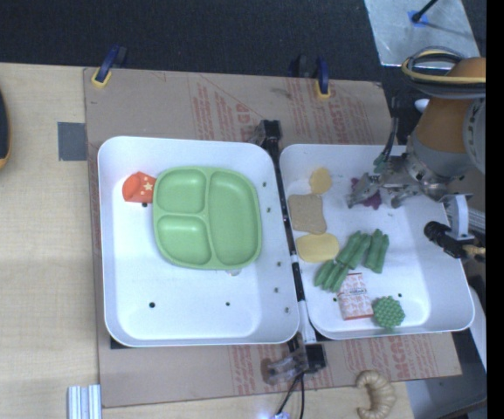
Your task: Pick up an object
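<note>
From where I stood, the arm reached in over the right bin (444,308) with its gripper (383,190) low near the bin's far side, right above a small purple thing (369,197). The metal fingers (362,190) looked spread, with the purple piece at their tips, but I could not tell whether it was actually pinched between them, so I judged the pick not yet done. Everything else in that bin lay on the floor untouched: a pale yellow round piece (321,180), a tan slab (307,213), a yellow oval (318,248), the green beans (356,256), a small red-and-white packet (354,296) and a knobbly green ball (388,312). In the left bin (129,308) sat a green divided plate (208,216) with a red item (138,187) just beside it. What remained, as I saw it, was closing on something and lifting.
</note>
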`<state>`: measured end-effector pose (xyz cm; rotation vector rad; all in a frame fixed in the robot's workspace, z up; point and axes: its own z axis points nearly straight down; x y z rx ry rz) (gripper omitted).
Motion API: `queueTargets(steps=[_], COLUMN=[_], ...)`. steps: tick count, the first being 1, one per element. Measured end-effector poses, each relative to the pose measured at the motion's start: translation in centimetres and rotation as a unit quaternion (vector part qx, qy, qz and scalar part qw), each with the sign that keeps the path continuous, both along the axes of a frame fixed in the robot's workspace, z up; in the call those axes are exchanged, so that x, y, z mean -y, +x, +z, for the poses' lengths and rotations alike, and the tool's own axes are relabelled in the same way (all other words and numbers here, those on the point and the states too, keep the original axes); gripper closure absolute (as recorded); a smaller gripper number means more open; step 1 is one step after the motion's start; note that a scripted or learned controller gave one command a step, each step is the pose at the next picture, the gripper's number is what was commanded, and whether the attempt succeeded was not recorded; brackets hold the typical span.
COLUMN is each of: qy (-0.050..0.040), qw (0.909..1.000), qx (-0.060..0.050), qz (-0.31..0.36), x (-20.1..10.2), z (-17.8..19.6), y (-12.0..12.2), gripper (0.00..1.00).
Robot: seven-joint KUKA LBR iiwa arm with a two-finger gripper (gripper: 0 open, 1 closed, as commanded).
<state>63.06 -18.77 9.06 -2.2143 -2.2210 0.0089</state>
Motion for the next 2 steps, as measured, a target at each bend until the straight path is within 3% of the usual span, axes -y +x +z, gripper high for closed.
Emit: queueTargets(steps=[1,2], qy=[-0.0003,-0.0007], qw=[1.0000,1.0000], qx=[0.004,0.004], qz=[0.001,0.002], x=[-0.3,-0.2], z=[0.2,1.4], y=[2.7,2.7], gripper=[0.00,1.00])
